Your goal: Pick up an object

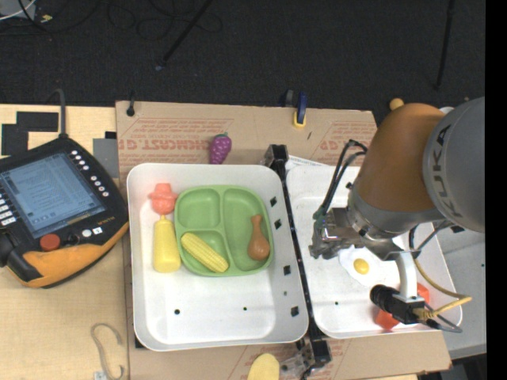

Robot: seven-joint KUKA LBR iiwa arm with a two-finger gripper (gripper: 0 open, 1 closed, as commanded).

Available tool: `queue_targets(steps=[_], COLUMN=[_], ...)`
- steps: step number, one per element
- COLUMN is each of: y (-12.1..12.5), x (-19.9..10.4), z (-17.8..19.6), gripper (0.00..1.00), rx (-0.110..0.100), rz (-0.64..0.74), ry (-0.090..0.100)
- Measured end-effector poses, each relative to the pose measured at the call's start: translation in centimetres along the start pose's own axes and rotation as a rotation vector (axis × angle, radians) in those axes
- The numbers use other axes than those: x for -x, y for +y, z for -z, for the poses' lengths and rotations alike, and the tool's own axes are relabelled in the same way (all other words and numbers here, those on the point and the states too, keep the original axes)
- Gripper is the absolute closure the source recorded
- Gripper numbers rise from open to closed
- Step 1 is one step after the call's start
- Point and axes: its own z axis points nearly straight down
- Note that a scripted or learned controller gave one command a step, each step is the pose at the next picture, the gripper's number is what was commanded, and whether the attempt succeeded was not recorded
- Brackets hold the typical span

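Gripper sat low in right bin, beside fried egg. Finger state: cannot tell. No object seen lifted; pick not yet done.

Arm over right bin, left bin holds toys
Green tray carries corn and drumstick; fried egg lies right, beside gripper
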Motion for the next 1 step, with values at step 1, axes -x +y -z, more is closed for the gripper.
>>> queue_targets(steps=[1], y=[0.63], x=[0.06], z=[1.08], gripper=[1.00], rx=[0.000], rz=[0.000], ry=[0.000])
